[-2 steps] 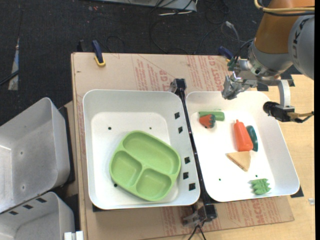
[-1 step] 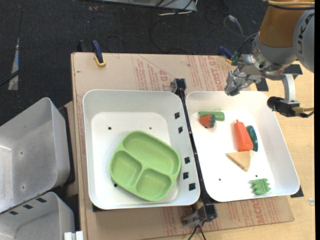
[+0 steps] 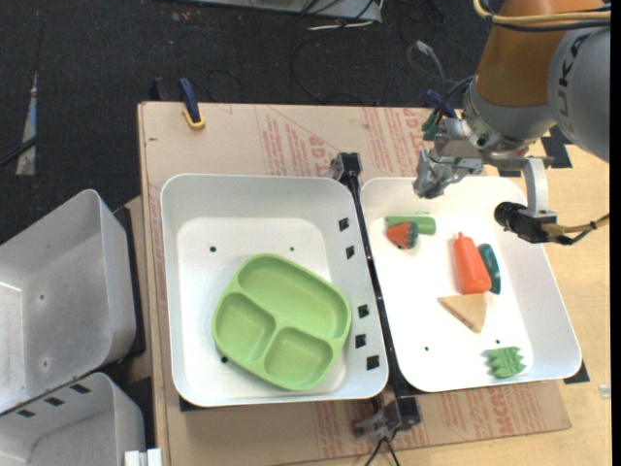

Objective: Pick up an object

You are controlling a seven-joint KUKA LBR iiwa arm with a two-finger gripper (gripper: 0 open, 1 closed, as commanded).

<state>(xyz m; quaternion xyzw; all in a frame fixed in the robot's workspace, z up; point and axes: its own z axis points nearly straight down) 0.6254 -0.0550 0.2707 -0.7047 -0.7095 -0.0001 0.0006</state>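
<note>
Cardboard-topped bench point(image 3: 272, 129), two white bins point(image 3: 194, 202), dark carpet point(image 3: 78, 37), gripper point(image 3: 432, 178) grip unclear

divided tray point(image 3: 281, 320) in left bin point(image 3: 184, 260); toys in right bin point(image 3: 543, 280), pincer point(image 3: 434, 178) above its far-left corner

Even bright overhead light; white bins point(image 3: 262, 202) near glare; soft short shadows; sharp focus, floor dark.
</note>
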